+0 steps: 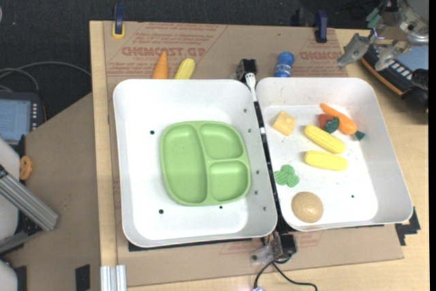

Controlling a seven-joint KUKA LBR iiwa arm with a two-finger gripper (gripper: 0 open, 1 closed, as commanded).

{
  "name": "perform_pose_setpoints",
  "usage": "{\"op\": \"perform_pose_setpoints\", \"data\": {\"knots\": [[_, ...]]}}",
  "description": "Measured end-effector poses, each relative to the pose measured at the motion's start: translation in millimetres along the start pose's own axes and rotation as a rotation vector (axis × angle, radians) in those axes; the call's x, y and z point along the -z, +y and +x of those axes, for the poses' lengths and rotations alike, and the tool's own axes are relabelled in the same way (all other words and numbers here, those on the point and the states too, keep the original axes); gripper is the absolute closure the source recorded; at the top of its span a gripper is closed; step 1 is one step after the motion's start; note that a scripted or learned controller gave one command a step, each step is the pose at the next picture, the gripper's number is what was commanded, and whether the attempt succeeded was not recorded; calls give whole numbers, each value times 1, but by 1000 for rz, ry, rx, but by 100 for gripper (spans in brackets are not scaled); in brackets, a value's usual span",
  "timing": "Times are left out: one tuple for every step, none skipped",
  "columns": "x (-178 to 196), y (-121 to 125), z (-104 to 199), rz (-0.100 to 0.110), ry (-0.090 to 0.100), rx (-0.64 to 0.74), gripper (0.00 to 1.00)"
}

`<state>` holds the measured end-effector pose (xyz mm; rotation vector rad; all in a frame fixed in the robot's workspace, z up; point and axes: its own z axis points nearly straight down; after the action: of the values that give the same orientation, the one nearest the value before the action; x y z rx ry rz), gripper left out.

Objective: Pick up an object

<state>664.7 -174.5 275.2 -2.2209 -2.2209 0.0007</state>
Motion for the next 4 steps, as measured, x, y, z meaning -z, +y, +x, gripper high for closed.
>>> {"op": "perform_pose_setpoints", "data": {"knots": [[-159,-2,-51,11,3,-3,0],[-191,-12,-41,2,10,3,0],[-179,-12,-43,-2,2,3,100],[-189,-60,68,-1,3,7,100]]}}
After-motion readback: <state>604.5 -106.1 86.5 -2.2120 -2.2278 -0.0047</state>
